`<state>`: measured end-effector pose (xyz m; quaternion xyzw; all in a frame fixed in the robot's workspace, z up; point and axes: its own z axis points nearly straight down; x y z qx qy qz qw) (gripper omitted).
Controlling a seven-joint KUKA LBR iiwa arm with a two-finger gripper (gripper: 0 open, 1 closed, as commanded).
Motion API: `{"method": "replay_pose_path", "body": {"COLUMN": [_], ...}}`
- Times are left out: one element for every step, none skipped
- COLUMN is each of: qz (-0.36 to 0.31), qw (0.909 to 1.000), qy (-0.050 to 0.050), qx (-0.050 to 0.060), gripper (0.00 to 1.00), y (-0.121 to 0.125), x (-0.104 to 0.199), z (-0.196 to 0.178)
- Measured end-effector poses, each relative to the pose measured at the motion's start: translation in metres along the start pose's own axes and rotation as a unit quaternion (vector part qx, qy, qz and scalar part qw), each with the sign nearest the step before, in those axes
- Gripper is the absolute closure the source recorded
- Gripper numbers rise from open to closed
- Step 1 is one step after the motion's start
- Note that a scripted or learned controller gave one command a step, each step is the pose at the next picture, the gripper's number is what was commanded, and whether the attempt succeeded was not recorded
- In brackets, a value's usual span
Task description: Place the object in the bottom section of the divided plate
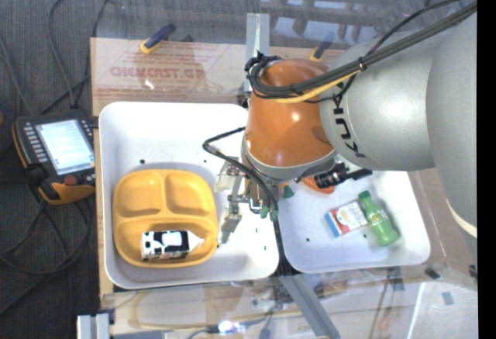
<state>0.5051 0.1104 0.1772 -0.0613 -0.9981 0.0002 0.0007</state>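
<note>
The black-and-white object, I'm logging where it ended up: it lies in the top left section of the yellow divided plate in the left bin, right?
Not quite. The camera view shows the black-and-white object lying in the bottom section of the yellow divided plate, the large compartment nearest the front edge, not the top left one. The rest holds: the plate sits in the left bin.

Arm reaching in from the right, wrist pointed down

The grey arm (411, 97) sweeps in from the right edge, its orange band (291, 116) sitting above the wrist, with black cables draped across it. Below hangs the gripper (230, 223), its slim fingers (231, 213) pointing downward, nothing visible between them.
</note>
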Motion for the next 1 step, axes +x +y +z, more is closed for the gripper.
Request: {"method": "replay_pose_path", "body": {"qz": [-0.045], "qw": [0.9990], "qy": [-0.002], "qx": [0.000], "gripper": [0.00], "y": [-0.0028], "x": [-0.0147], "z": [-0.0531]}}
